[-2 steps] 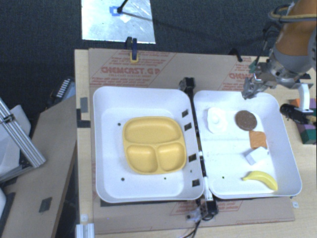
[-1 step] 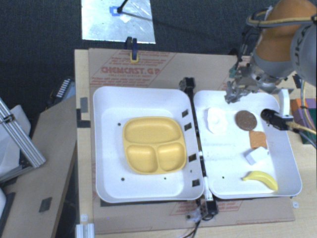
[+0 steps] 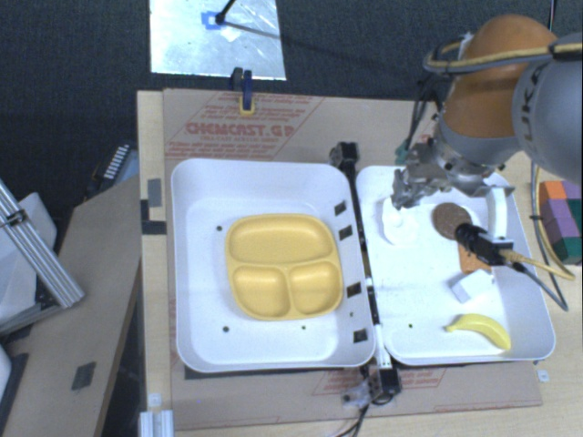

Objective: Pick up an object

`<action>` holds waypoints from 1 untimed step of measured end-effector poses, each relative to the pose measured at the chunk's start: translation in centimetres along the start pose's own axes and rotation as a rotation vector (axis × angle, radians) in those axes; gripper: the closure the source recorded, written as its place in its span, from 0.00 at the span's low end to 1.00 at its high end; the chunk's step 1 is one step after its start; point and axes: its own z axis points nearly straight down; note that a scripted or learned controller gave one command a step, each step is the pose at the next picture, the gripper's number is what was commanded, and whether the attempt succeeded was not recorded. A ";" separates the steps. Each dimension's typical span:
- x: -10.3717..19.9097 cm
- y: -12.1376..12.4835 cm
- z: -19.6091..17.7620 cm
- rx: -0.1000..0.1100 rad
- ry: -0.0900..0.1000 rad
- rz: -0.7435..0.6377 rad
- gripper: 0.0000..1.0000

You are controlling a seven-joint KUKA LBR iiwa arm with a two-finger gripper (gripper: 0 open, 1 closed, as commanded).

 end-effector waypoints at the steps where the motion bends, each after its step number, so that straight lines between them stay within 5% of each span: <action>1: 5.3 -2.9 0.8 0.000 0.000 -0.001 1.00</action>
